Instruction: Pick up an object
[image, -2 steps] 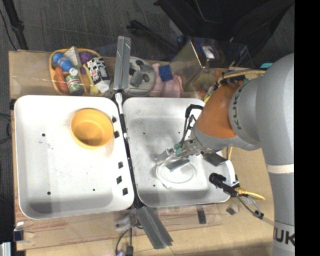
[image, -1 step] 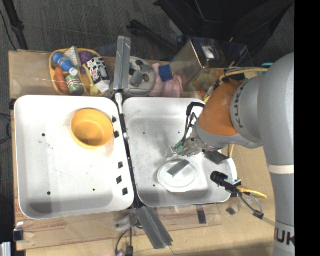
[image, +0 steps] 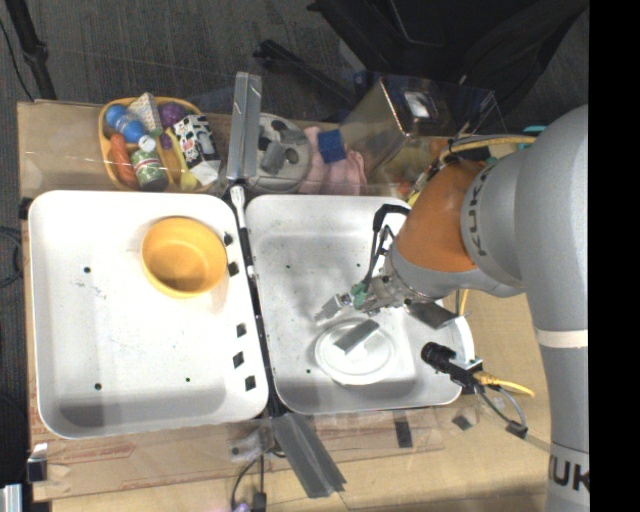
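Down in the right-hand bin, the claw hangs low at the end of the grey arm, just under the orange band, and from where I stand I cannot tell how it is set, since the wrist and its cables crowd that spot. Just below and slightly left of it lies a clear round lid, flat on the bin floor near the front wall, with a small grey strip across its top that runs slantwise from lower left to upper right. That is the nearest thing to be picked up, and I would judge it the likely target: the claw sits almost at its upper edge, so the coming move looks like a short drop toward the front of the bin rather than any sideways travel. A flat lid offers little to pinch except its rim or that raised strip, so a slip seems possible. Well apart, across the divider, a yellow bowl rests upright in the back part of the left bin, much farther from the claw.
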